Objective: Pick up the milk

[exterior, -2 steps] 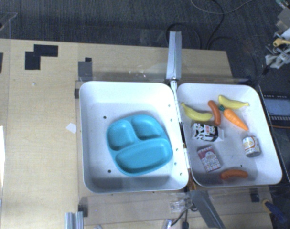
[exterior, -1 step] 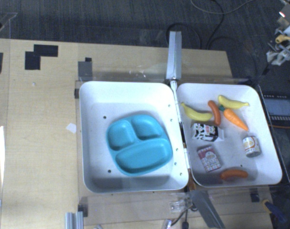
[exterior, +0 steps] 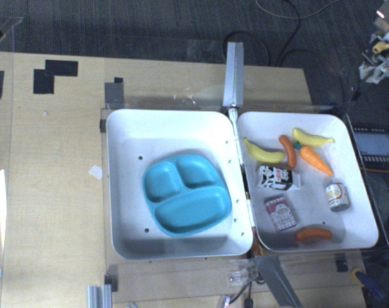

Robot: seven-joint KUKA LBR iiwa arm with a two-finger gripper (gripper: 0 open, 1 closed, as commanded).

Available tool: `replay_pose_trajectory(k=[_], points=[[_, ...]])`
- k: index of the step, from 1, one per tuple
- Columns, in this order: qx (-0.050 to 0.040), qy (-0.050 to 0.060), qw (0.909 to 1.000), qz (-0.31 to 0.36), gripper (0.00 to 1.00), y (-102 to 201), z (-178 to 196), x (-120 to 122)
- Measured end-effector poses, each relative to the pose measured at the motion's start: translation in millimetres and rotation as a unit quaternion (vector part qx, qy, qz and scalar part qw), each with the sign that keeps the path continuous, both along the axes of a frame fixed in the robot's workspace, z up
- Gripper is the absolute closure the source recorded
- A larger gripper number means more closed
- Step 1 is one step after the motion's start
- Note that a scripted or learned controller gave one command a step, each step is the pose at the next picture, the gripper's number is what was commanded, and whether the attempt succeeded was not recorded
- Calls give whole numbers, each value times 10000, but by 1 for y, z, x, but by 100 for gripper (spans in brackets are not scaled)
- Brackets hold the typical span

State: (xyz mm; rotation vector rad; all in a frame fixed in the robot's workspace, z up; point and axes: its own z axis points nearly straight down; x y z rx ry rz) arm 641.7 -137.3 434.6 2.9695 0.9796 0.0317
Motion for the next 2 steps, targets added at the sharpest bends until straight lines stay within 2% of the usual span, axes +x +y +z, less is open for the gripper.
replay_pose_trajectory(k=[2], points=[[-17, -41, 9999, 105, 100, 5, 23, 3]])
